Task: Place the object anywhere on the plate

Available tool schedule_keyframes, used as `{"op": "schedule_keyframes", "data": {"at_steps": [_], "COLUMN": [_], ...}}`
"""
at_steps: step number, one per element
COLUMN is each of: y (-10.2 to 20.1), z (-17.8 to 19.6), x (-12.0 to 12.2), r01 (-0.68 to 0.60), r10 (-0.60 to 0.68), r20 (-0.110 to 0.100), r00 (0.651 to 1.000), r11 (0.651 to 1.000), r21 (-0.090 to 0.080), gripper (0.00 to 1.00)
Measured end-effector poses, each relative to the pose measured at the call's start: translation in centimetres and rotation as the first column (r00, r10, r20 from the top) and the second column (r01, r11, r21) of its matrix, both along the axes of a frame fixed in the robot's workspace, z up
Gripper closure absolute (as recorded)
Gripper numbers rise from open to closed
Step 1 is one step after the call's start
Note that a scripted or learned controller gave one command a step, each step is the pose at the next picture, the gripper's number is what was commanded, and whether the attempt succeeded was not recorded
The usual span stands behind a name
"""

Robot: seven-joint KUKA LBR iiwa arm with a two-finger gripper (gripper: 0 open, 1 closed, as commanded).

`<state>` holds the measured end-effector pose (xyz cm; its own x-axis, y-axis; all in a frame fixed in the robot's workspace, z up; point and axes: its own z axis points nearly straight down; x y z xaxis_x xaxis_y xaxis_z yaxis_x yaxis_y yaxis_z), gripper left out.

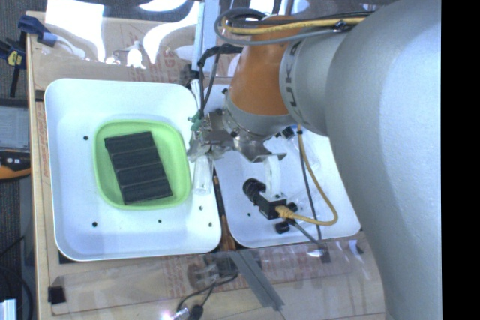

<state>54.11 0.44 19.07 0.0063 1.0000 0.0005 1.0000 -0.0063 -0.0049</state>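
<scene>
Seen from above the bench, the dark ribbed block [138, 166] lies flat on the green plate [174, 154] in the left bin [67, 161], well inside the plate's raised rim. Its long axis runs from the plate's upper-left edge toward its lower-right edge, at a slight tilt to the plate's sides, its ribs crossing that line. The gripper [201, 140] hangs just beside the plate's right rim, over the wall between the two bins, apart from the block; we cannot tell how it is set, as the wrist and cables blur it. We judge the placing done, and the risks now lie in the retreat. A low sweep back toward the right bin [330, 228] could clip the plate's rim and shift the plate, and a dangling yellow cable [315, 195] could snag the bin wall beside the plate.
</scene>
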Motion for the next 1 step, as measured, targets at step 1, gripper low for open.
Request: {"op": "schedule_keyframes", "data": {"at_steps": [1], "y": [-0.02], "z": [0.01], "x": [0.0], "r01": [0.0], "r10": [0.0], "r20": [0.0], "r00": [1.0], "r11": [1.0], "r21": [0.0], "gripper": [0.0]}}
